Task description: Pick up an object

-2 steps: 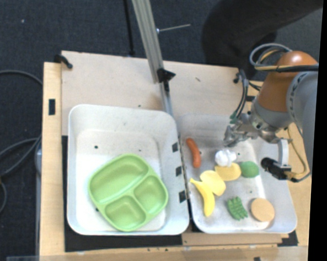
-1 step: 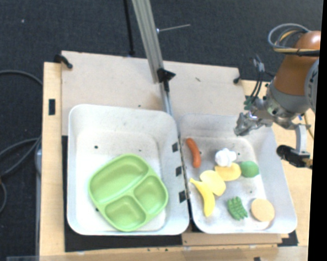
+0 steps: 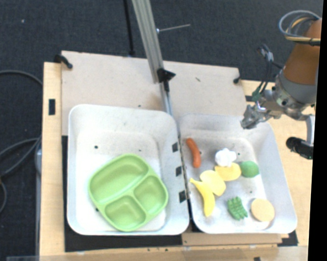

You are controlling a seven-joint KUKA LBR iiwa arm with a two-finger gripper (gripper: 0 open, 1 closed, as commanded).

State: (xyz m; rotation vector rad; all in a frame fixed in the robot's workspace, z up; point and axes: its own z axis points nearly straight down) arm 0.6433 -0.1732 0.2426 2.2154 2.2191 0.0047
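Observation:
The right bin [image 3: 273, 145] holds several toy foods: an orange sausage [image 3: 193, 151], a white piece [image 3: 225, 157], a yellow piece [image 3: 228, 172], a green ball [image 3: 249, 169], a yellow banana [image 3: 204, 197], a green ridged piece [image 3: 236, 208] and a tan disc [image 3: 262, 210]. My gripper [image 3: 250, 118] hangs over the bin's back right corner, above and behind the green ball, with nothing seen between its fingers.
The left bin [image 3: 81, 122] holds a green divided plate [image 3: 128, 192]. A slanted metal post [image 3: 150, 38] rises behind the bins, its foot near the gap between them. The arm [image 3: 300, 64] comes in at the right edge.

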